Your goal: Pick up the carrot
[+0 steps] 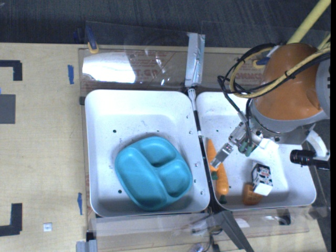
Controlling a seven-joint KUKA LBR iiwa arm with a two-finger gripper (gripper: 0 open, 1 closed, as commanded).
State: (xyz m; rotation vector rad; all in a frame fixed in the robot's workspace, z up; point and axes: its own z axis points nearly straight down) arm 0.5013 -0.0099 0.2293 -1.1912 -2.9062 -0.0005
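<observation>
While jaws (217, 160) hover, carrot (217, 167) lies lengthwise, near-vertical.

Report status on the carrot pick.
Gripper low over carrot, nothing visibly held. Carrot lies along right bin's left wall. Small orange piece nearby, not blocking.

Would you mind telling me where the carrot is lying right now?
The carrot lies in the right bin, along its left wall beside the divider between the bins, with the claw right over its middle and a small orange item to its right.
</observation>
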